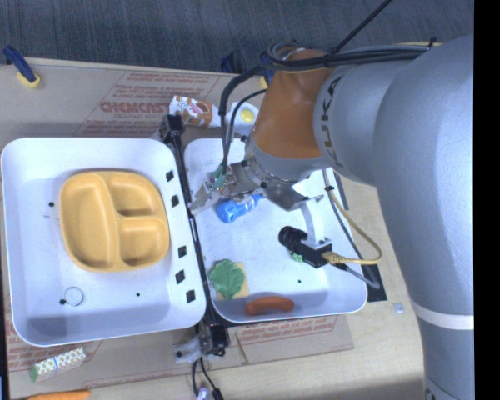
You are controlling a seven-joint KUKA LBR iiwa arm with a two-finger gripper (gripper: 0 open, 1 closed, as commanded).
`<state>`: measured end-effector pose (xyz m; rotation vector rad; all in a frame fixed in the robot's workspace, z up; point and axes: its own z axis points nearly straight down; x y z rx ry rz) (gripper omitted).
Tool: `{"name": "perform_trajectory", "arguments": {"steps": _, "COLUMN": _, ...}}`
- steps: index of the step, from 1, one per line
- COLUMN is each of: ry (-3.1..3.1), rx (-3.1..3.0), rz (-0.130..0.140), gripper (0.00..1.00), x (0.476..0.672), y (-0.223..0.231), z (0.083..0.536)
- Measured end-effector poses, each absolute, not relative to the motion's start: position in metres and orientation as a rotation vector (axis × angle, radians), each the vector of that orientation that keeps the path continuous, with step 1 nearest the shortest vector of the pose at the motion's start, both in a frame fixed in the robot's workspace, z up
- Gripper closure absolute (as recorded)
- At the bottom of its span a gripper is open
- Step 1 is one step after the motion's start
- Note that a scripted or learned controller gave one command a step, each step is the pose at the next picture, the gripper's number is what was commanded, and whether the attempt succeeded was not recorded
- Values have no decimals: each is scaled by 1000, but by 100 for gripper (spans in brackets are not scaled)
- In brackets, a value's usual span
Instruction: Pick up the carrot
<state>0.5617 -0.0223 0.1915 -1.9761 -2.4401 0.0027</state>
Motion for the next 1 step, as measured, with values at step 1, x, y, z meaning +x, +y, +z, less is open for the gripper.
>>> {"name": "perform_trajectory", "arguments": {"steps": 1, "ry": -2257, "rx": -2178, "rz": 6, "gripper": 0, "x": 475, "y": -16, "z": 191}}
